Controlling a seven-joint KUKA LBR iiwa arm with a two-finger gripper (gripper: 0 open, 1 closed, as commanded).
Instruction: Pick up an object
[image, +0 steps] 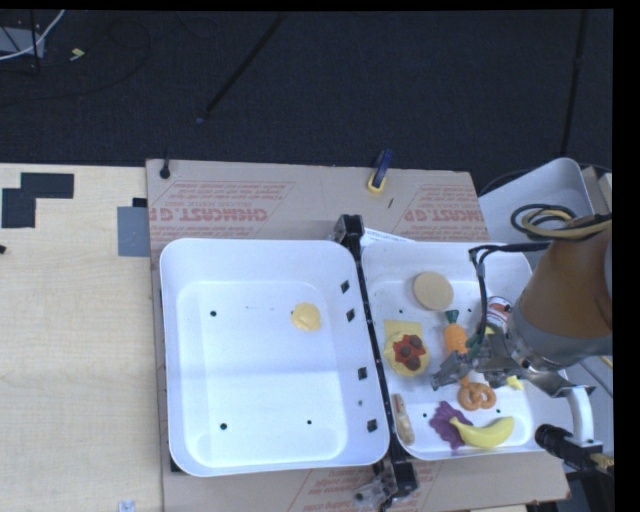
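Left bin (190, 300) has one loose yellow lump (306, 317) sitting mid-floor with space all round, an easy top-down target but well apart from the arm. Right bin (520, 268) is where the clutter is packed: tan disc (433, 291) at the back, yellow piece with red topping (406, 350) by the divider, pretzel (476, 396), purple piece (441, 417) and banana (484, 433) bunched at the front, so a pick there risks nudging neighbours. Gripper (468, 362) is down among the orange piece (455, 338) and pretzel, likely going for one of those; can't tell finger state or whether it has anything.
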